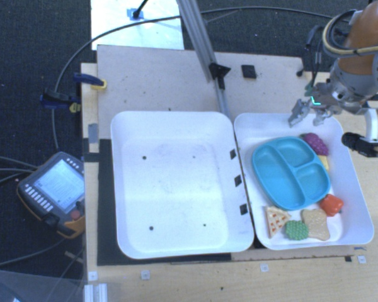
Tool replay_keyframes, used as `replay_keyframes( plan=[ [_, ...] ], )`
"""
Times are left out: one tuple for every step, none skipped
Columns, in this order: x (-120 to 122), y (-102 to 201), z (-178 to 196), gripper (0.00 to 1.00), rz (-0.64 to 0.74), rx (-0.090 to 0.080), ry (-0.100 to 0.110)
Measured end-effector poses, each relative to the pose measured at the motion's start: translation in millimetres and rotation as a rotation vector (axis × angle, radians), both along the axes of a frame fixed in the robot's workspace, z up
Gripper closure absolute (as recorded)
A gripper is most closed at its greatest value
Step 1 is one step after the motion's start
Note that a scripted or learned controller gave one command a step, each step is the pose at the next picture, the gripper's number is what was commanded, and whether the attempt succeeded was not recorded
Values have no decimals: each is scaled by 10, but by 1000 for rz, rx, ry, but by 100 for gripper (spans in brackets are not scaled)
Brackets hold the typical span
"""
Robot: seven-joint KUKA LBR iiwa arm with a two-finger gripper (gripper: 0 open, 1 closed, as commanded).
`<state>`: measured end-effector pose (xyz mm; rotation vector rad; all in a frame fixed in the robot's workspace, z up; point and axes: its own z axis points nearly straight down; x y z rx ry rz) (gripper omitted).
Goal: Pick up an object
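1. A pendant (52, 192) with a lit screen is seen at the lower left of the frame, on dark floor, with cables trailing from it.
2. Clamps (88, 80) in blue and yellow are noted at the bench's (164, 80) upper left edge.
3. The left bin (176, 181) is seen at centre frame, its white floor marked by a few dark dots.
4. A grey pole (198, 36) is seen slanting down from the top centre to the seam between the bins.
5. The right bin (359, 225) is seen just beside the left one. In it a blue tray (290, 172) lies tilted, with three compartments.
6. Along the lower rim of the right bin, left to right, are noted: a pizza slice (276, 219), a green piece (296, 229), a tan piece (316, 223) and an orange-red piece (331, 204). All lie close to the tray's lower edge.
7. Purple grapes (315, 143) are seen at the tray's upper right, with a yellow piece (324, 162) just below them.
8. The gripper (310, 112) is seen at the upper right, over the right bin's top rim, above the grapes and apart from them. The fingers appear spread, with nothing between them.
9. The arm (362, 49) is seen entering from the upper right corner, its orange band uppermost.
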<state>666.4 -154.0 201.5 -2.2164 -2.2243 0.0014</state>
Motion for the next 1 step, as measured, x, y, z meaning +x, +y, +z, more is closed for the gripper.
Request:
replay_keyframes(
  plan=[
    [8,0,17,0,1,-1,-3]
  ],
)
